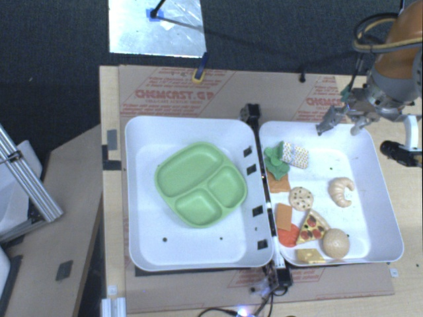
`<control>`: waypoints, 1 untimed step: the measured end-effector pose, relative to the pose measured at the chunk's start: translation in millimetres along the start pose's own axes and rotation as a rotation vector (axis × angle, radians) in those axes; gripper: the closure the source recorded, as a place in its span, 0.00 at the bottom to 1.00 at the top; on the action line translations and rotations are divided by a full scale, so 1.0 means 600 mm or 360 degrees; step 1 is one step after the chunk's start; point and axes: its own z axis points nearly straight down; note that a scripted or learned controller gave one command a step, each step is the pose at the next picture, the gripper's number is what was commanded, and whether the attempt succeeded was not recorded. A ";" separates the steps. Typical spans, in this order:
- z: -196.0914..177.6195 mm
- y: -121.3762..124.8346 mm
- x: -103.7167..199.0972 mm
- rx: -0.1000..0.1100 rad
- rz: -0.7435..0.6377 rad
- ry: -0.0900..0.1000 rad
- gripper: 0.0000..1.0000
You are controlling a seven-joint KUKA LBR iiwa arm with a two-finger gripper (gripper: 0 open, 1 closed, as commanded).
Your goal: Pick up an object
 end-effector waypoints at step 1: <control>-0.015 0.004 0.001 -0.0021 -0.0004 -0.0003 0.00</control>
